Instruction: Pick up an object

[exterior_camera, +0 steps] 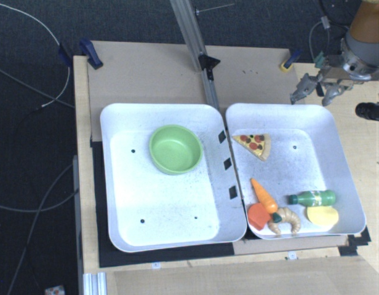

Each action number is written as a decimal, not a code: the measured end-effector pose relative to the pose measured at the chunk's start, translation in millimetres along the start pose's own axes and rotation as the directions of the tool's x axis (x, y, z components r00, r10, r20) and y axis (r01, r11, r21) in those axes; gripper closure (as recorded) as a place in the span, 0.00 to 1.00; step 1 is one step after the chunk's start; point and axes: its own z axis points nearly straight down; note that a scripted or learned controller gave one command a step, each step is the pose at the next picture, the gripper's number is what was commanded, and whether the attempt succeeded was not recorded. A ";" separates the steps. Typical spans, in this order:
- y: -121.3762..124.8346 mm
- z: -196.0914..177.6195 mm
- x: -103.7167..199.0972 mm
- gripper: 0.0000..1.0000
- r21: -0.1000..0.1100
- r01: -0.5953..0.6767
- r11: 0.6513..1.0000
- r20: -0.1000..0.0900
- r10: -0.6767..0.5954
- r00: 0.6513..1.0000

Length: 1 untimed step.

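grey tool (orange band above)

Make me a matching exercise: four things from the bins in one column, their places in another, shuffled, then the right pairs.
Things:
1. bowl
2. pizza slice
3. bottle
4. carrot

Places:
A. right bin, far part, near the divide
B. right bin, near right corner, lying on its side
C. left bin, far part
D. right bin, near left part, above a red piece

Pairs: 1-C, 2-A, 3-B, 4-D
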 end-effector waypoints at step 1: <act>-2.8 51.9 10.9 0.00 0.006 0.002 1.000 -0.001 -0.002 1.000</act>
